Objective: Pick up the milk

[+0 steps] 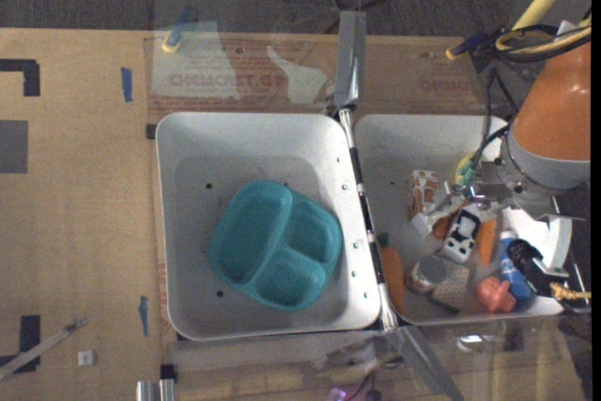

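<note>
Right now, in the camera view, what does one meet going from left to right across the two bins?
Left white bin → teal divided plate → metal divider between the bins → orange carrot → black-and-white milk carton → pink toy → arm's orange band.

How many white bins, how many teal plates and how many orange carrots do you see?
White bins: 2, the left bin and the right bin
Teal plates: 1, the divided plate in the left bin
Orange carrots: 1, the carrot in the right bin
Total: 4
</note>
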Controlling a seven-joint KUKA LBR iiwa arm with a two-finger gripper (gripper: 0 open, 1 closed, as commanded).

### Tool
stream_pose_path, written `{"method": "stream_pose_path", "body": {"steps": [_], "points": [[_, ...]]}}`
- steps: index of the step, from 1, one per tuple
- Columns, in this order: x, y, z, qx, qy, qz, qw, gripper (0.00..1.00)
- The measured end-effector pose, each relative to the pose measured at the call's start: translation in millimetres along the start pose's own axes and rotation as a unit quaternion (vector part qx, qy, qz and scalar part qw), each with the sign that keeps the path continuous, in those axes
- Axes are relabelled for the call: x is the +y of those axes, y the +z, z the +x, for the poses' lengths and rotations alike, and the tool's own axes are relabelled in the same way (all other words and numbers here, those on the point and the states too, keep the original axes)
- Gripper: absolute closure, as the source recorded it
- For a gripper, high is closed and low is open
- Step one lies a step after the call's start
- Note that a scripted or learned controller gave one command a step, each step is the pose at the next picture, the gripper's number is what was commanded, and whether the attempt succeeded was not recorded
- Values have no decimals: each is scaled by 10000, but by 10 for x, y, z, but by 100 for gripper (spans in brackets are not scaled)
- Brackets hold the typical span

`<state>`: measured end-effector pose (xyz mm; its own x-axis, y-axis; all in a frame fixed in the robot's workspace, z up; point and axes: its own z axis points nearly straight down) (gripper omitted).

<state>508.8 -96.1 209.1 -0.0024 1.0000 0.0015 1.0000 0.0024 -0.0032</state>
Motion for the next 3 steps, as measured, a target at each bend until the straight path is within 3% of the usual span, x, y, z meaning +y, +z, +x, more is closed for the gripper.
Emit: {"method": "stream_pose_path", "body": {"steps": [1, 2, 3], "points": [[738, 1139, 25, -6, 675, -30, 9977, 0], [734, 1049, -3, -7, 710, -32, 9975, 100], [909, 234, 95, -10, -7, -27, 10000, 100]]}}
